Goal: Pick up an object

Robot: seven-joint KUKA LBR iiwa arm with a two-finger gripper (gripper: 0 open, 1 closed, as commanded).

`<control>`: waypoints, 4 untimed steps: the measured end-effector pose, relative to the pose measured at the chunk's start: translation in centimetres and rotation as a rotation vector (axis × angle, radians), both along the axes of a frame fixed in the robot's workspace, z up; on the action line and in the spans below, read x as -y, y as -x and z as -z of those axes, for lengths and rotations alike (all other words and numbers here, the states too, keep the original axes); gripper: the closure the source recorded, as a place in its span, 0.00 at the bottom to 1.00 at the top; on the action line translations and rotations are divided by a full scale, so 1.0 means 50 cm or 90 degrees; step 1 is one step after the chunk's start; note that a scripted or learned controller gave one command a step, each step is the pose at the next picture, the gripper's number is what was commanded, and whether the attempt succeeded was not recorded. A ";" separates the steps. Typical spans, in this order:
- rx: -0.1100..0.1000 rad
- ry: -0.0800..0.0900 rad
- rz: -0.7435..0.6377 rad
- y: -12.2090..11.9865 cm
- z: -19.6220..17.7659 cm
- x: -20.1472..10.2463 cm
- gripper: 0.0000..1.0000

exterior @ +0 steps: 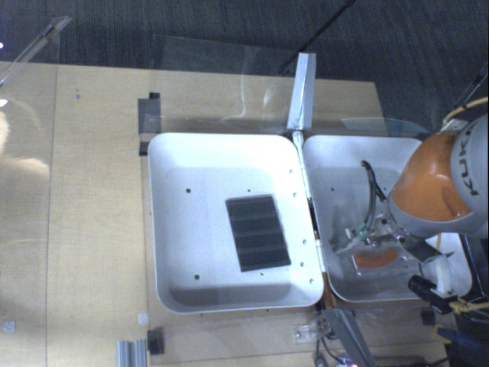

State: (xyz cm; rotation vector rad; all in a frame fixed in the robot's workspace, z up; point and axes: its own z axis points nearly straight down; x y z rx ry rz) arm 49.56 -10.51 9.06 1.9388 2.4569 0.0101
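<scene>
Overhead view of the bench (92,205) with two white bins. We see the arm (439,178) reaching into the right bin (336,167), its claw (365,238) low over a flat orange-red object (374,259) on the bin floor near the front wall. We judge the step in hand to be the descent onto this object; the next move calls for closing on it and lifting straight up. We cannot tell whether the claw is released or clenched: the wrist and cables mask it. The left bin (176,205) holds a dark ribbed slab (258,232), lying apart from the arm. The orange object is partly covered, its shape uncertain
</scene>
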 end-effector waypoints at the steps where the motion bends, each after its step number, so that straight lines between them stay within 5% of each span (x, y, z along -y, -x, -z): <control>1: 0.008 0.000 0.000 -0.009 -0.025 -0.002 1.00; 2: 0.008 0.001 0.000 -0.009 -0.025 -0.002 0.00; 3: 0.000 0.001 -0.136 -0.147 0.000 -0.036 0.00; 4: -0.005 -0.001 -0.007 0.014 -0.121 0.017 0.00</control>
